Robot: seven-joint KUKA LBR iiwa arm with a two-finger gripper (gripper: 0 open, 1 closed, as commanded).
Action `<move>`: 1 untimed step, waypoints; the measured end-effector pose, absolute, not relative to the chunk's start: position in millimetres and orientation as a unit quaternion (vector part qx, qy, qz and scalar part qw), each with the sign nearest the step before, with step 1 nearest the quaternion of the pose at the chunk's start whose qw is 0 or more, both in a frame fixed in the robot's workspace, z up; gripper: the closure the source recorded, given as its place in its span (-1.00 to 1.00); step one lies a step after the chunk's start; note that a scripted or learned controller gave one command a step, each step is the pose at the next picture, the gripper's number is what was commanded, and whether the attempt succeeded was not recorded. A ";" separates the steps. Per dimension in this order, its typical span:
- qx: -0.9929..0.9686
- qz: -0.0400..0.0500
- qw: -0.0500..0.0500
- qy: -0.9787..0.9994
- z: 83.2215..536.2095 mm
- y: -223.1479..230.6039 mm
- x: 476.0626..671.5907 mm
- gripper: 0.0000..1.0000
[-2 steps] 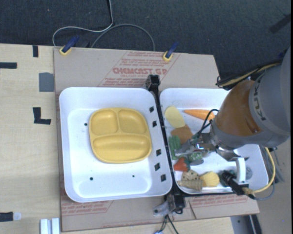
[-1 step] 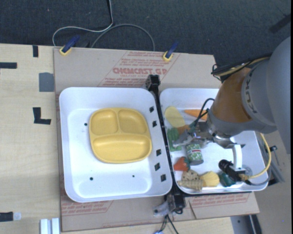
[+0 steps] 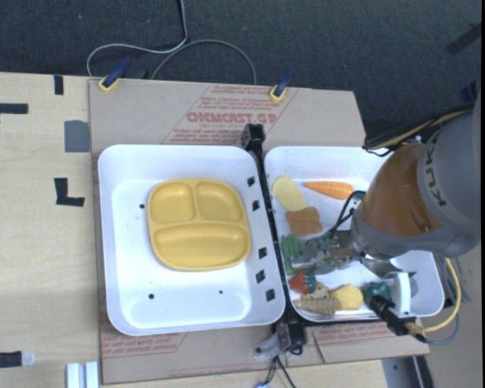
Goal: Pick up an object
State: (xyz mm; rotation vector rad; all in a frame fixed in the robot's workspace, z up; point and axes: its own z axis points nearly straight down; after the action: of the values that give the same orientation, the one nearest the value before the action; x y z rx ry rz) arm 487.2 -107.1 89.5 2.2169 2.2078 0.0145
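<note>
On a cardboard-covered bench (image 3: 226, 120), the gripper (image 3: 307, 255) hangs low in the right bin (image 3: 424, 297), finger state undeterminable, beside the green object (image 3: 292, 246); grasp apparently underway, needing a secure closure next.

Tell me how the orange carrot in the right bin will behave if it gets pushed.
The carrot looks tapered and round in section, so it would probably roll or swing in an arc. It seems a smooth toy, likely light and a bit slippery. It lies near the right bin wall, which may stop it.
</note>
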 end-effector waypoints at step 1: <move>0.707 0.005 0.004 0.707 100.4 -105.3 489.2 1.00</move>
State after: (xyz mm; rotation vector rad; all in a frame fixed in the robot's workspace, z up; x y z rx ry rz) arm 489.2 -105.3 100.4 2.2153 2.2160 0.0172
